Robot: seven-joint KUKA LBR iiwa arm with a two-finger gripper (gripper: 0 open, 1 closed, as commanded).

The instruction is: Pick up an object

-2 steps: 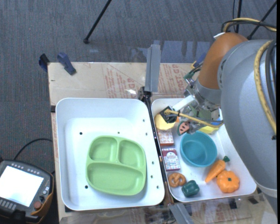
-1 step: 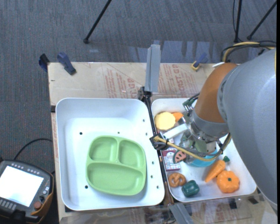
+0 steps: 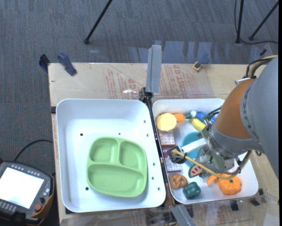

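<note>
My gripper (image 3: pixel 210 162) hangs low over the middle of the right bin (image 3: pixel 188 101), and the grey arm with its orange band (image 3: pixel 235 114) covers the bin's right side. Toys lie around it. At the back sit a yellow round piece (image 3: pixel 166 122), a small orange piece (image 3: pixel 179 117) and a yellow and blue toy (image 3: pixel 197 123). A teal cup (image 3: pixel 191 138) lies just left of the gripper. A red and white box (image 3: pixel 166 139) rests by the left wall. Along the front are a pretzel (image 3: pixel 178 181), a green pepper (image 3: pixel 191 189) and an orange pumpkin (image 3: pixel 229 185).
The left bin (image 3: pixel 70 126) holds a green divided plate (image 3: pixel 117 167). A grey upright post (image 3: pixel 154 72) stands behind the gap between the bins. A teach pendant (image 3: pixel 19 188) lies on the floor at lower left. Tripod legs stand behind the bench.
</note>
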